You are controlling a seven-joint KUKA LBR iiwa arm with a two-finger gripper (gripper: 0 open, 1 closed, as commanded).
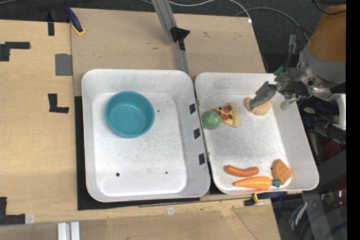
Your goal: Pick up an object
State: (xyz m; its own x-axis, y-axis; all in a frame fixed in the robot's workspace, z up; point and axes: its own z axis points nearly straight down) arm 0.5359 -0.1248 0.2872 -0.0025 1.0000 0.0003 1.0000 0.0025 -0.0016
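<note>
The closest thing to the gripper was a small tan bread-roll-looking piece sitting in the upper part of the right bin, right under the fingertip. One dark grey finger slanted down onto it or just over it, honestly couldn't tell if it was touching, and couldn't tell whether the fingers were apart or together either. Nothing visibly clamped.

Left of the roll, same bin, there was a pizza slice toy and a green ball right beside it, pretty much touching, near the bin's left wall. Down at the front edge: a red sausage, an orange carrot with a green top just below it, and a waffle-ish brown cracker tilted at the carrot's right end.

The left bin had a teal bowl sitting upright in its upper left area, plus a couple of tiny dark specks toward the front.

Both bins sat side by side, edges touching, on the tan tabletop. The arm came in from the right, orange band up top.
</note>
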